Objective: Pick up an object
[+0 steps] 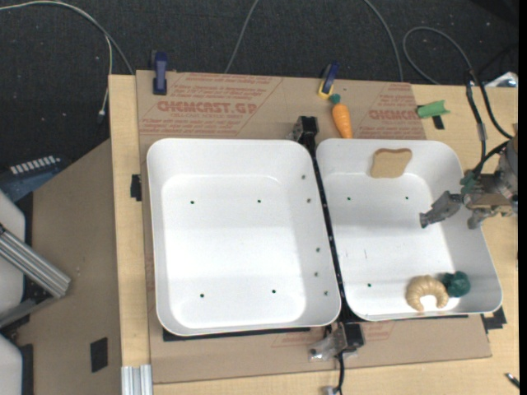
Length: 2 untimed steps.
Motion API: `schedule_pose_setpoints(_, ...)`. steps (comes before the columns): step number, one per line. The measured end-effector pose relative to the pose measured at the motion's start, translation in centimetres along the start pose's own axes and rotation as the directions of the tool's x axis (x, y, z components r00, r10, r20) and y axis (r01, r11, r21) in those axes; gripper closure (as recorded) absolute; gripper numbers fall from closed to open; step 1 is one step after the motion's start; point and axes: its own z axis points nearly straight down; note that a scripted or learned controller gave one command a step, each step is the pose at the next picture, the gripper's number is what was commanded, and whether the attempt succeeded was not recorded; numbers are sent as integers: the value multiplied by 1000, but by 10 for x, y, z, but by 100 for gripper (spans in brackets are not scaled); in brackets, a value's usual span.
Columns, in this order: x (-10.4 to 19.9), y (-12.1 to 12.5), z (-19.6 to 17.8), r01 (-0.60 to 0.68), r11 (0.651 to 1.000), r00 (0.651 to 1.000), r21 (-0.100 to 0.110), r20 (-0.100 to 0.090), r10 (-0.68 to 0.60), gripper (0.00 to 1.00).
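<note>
Your hand [461,206] sits at the right edge of the right bin [387,303], low over its rim, with one dark finger [436,211] reaching inward above the white floor. I cannot tell whether it is released or clenched, and nothing is visibly caught in it. Nearest inside that bin lie a croissant-shaped toy [427,292] and a dark green piece [457,284], touching each other in the near right corner, likely where they slid against the wall. A flat tan bread slice [389,163] rests at the far wall, well apart. An orange carrot [341,118] lies outside, on the cardboard-covered table [247,105].
</note>
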Motion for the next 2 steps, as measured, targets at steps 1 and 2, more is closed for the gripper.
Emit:
schedule_pose_setpoints(1, 4, -1, 62, 0, 1000, 1000, 5, -1, 0, 0)
schedule_pose_setpoints(2, 11, 5, 118, 1, 1000, 1000, 4, -1, -1, 0)
